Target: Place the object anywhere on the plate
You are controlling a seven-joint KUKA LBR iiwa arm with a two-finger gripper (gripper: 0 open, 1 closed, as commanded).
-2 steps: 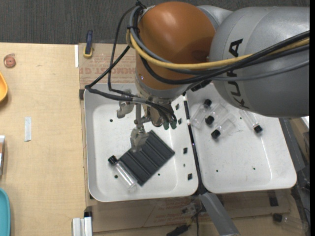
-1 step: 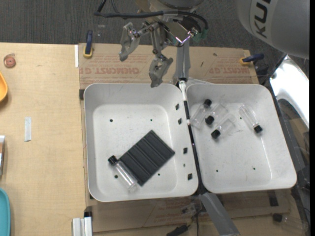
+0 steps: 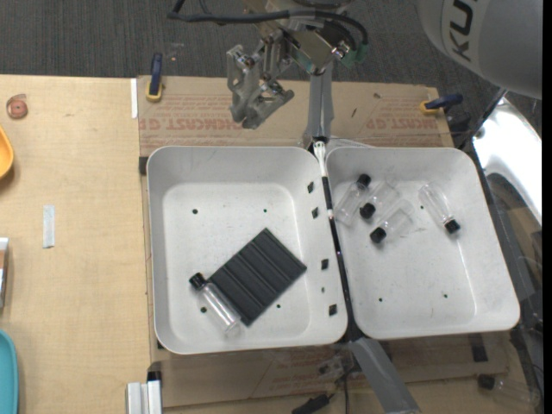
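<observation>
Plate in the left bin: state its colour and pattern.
Dark grey plate with parallel ridges, seen in the camera view.

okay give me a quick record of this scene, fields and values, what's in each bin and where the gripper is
left bin: dark ribbed plate, set at a slant; one clear vial with a black cap lying along the plate's lower left edge
right bin: four clear vials with black caps, clustered in the upper half
gripper: above the bench behind the left bin, holding nothing visible
task state: vial beside plate, not on it

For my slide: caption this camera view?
Gripper above the bins; vial beside the plate in the left bin.
</observation>
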